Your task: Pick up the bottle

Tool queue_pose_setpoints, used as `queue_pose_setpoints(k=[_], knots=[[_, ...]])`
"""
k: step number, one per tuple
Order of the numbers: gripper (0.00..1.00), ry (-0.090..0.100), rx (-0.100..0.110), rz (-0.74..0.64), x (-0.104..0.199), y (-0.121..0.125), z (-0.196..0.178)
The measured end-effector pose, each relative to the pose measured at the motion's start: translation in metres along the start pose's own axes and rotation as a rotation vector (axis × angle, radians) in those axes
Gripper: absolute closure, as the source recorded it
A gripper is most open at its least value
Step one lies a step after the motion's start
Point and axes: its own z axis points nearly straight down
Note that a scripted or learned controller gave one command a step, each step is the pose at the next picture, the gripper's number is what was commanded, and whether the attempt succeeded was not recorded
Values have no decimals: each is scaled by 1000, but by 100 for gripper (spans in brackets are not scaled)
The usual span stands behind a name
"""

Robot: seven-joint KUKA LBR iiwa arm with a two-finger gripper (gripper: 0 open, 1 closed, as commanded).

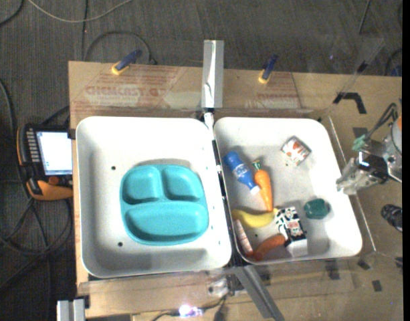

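We are seeing the bottle (239,167), blue with a white cap, lying tilted in the right bin (325,136) near its left wall, just beside the carrot (263,184) and above the banana (253,217). The gripper (352,181) is hanging over the bin's right rim, well apart from the bottle, with the green lid (316,208) between them and lower. We cannot tell how its jaws stand.
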Motion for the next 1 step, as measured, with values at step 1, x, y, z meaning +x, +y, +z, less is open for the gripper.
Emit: queue_pose_setpoints(k=[1], knots=[[100,-1,-5,-554,0,-1,-18]])
